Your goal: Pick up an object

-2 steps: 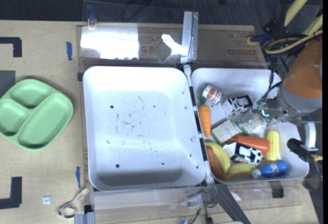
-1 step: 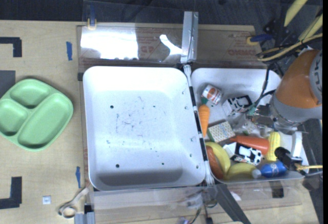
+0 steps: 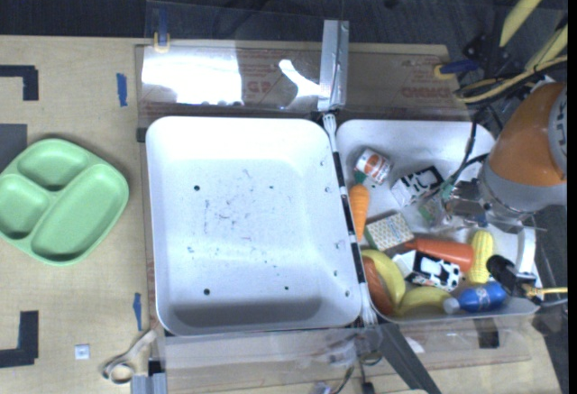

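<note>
Near edge of bench: a loop of cord (image 3: 126, 363) at the lower left, and clear plastic framing (image 3: 270, 347) along the front of the bins.

Bins: two, white, shallow, side by side. The left bin (image 3: 180, 149) has a scuffed floor with a few dark dots. The right bin (image 3: 424, 135) holds the objects, crowded into its near half.

Right bin, near row: one banana (image 3: 406, 293), yellow with a reddish patch at its left end, lying along the front wall; one blue bottle (image 3: 478, 297) just right of it; one black-and-white cow-patterned piece (image 3: 437, 270) between them.

Middle row: one red-orange tube (image 3: 442, 250) lying crosswise; one yellow corn cob (image 3: 480, 255) touching its right end; one tan checked block (image 3: 388, 230); one carrot (image 3: 359, 210) upright against the left wall.

Far row: one small can (image 3: 371, 165) with a red label; one black-and-white card (image 3: 416, 183).

Arm: grey body with orange band (image 3: 532, 153), entering from the right over the right bin's right side. Gripper (image 3: 446, 203) sits low among the objects near the card; whether its claw is released or clenched cannot be told, since clutter and cables mask it.

Left of the bins: one green divided plate (image 3: 59, 198), three compartments, on the wooden bench (image 3: 72, 311).

Beyond the bins: one clear panel (image 3: 234, 68) and an upright metal post (image 3: 334, 63).
</note>
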You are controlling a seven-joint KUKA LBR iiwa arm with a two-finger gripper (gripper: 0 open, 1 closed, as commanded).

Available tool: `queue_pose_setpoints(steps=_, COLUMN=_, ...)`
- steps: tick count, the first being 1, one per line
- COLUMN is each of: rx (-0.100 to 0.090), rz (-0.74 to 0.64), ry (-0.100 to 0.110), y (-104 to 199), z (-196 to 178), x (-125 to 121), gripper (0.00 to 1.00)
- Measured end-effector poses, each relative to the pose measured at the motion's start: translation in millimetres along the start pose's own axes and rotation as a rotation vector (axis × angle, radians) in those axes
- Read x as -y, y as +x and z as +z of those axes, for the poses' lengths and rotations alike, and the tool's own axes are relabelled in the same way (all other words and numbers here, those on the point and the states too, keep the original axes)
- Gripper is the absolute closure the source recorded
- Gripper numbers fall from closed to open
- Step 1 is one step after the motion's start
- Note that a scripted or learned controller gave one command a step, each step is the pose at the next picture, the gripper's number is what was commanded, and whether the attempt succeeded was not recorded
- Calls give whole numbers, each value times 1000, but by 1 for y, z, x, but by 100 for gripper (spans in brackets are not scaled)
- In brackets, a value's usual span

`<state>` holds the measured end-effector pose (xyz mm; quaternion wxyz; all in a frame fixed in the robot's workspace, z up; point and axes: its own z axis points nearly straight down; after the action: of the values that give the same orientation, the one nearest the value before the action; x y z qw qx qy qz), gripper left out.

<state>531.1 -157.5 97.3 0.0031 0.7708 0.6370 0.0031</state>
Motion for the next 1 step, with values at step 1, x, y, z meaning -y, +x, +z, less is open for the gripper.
queue_pose_setpoints(steps=1, rx=0, rz=-85, ry=8, y=31, z=-93, x=-12, gripper=100)
